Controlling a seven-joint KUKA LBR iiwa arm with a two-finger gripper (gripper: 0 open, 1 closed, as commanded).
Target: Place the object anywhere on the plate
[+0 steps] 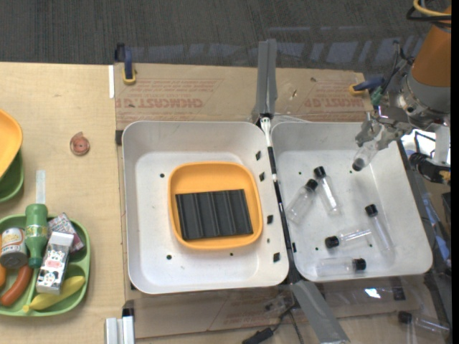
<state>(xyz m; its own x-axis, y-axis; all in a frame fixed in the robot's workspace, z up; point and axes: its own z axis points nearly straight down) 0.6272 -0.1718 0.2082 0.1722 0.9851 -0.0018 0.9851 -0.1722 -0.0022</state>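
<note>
The fixed overhead camera view looks down on two shallow white bins set side by side on a brown cardboard sheet. The left white bin (143, 192) holds a rounded-square orange plastic plate (179, 181), and a dark grey ribbed rectangular pad (215, 215) lies across the middle and lower part of that plate.

The right white bin (401, 256) holds several clear plastic vials with black caps, lying loose on its floor. One capped vial (326, 189) lies near the bin's centre, pointing up and to the left, and a second (301, 198) lies just beside it on the left. A third (379, 226) lies toward the right wall, a fourth (349, 237) lies below the centre, and a fifth (341, 266) lies along the near wall.

The grey arm with its orange band (434, 61) reaches in at the upper right. Its two-finger gripper (369, 140) hangs over the upper right part of the right bin, and a clear vial with a dark cap (361, 156) sits between the fingers, tilted with the cap end lowest, so the gripper is clenched on it. That vial is above the right bin's floor, well apart from the orange plate.

On the wooden bench at the left, a round green tray (77, 282) carries toy food and a green bottle (36, 231).
</note>
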